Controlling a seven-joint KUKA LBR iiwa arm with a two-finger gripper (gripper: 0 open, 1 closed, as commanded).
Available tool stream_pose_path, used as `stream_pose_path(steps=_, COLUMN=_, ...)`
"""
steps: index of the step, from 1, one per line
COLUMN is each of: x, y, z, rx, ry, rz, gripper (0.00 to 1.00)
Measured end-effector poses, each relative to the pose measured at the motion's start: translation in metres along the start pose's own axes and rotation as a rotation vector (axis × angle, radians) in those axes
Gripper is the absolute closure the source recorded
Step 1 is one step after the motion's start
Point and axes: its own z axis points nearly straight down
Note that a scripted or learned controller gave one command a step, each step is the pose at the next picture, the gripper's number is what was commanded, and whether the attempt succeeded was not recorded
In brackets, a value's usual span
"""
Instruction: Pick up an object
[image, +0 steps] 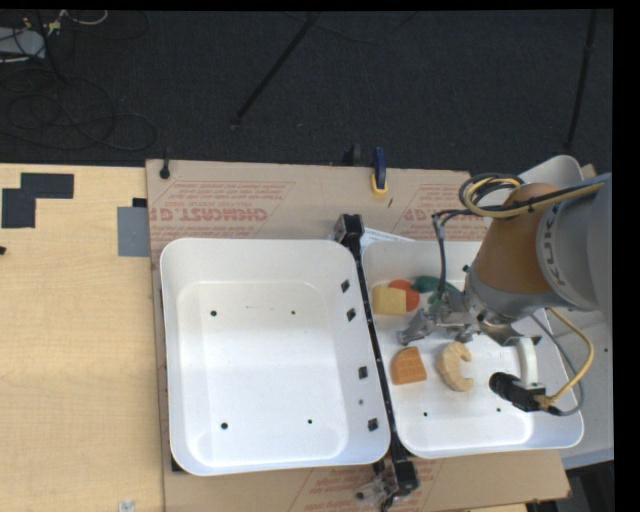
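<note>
My gripper (432, 326) hangs low inside the right bin (500, 440), in its middle part. A yellow block with a red end (394, 297) lies just up and left of it, and a dark green piece (430, 284) shows right behind it. An orange-brown toast-like slab (407, 366) lies just below the gripper to the left. A pale beige croissant-shaped piece (456, 366) lies just below it to the right. Nothing is seen held in the gripper.
The left bin (200, 300) stands beside the right one, parted from it by a black rail with clips (362, 330). Both rest on a cardboard sheet (250, 205) on the wooden bench. A blue and yellow clamp (379, 172) sits at the cardboard's far edge.
</note>
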Motion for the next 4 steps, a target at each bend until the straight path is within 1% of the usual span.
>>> stream_pose_path(steps=1, x=-0.07, y=0.071, z=-0.008, rx=-0.007, ry=-0.004, rz=0.0, gripper=0.0)
stream_pose_path(steps=2, x=-0.086, y=0.071, z=-0.119, rx=-0.013, ry=-0.004, rz=-0.002, gripper=0.0)
stream_pose_path(steps=3, x=-0.085, y=0.069, z=-0.121, rx=-0.002, ry=0.0, rz=-0.004, gripper=1.0)
stream_pose_path(steps=4, x=-0.072, y=-0.028, z=-0.038, rx=0.014, ry=0.006, rz=0.001, gripper=1.0)
